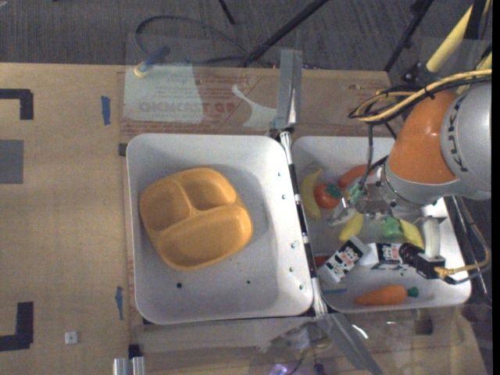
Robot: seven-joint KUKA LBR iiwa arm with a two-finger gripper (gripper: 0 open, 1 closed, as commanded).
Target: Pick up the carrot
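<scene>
You are looking at a bulky grey metal arm (473,143) with a rounded glossy orange band (422,151) wrapping its lower section. Below that orange band, a pale grey collar is catching the light, and a cluttered silvery wrist assembly (373,198) with small greenish parts is showing under it. Above the orange band, thin yellow and black cables (406,94) are looping out sideways from the arm.
</scene>
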